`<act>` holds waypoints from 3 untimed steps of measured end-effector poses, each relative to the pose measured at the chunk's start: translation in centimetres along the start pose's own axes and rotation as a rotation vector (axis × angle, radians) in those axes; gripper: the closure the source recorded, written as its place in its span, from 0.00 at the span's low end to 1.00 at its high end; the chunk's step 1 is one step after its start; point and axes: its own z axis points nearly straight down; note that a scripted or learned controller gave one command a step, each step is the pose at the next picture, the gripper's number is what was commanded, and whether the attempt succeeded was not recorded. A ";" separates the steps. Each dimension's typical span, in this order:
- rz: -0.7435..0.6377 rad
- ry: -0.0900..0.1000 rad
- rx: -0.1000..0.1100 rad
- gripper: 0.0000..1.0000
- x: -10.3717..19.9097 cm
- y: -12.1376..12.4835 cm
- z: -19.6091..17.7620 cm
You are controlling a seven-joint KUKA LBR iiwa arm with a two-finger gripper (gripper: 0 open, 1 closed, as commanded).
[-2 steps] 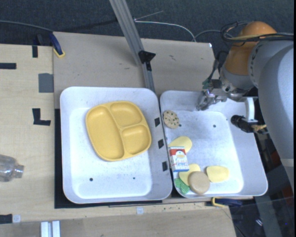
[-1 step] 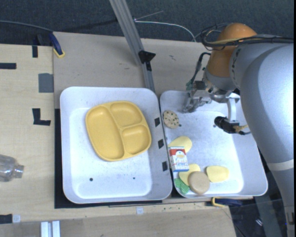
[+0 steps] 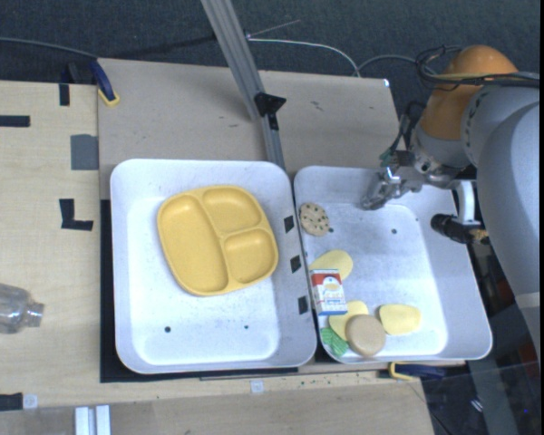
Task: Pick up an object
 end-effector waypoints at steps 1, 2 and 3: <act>-0.003 -0.001 0.002 1.00 -0.7 0.0 0.0; 0.010 -0.054 -0.013 1.00 4.6 -0.2 -0.1; 0.012 -0.054 -0.015 1.00 8.7 -0.1 0.1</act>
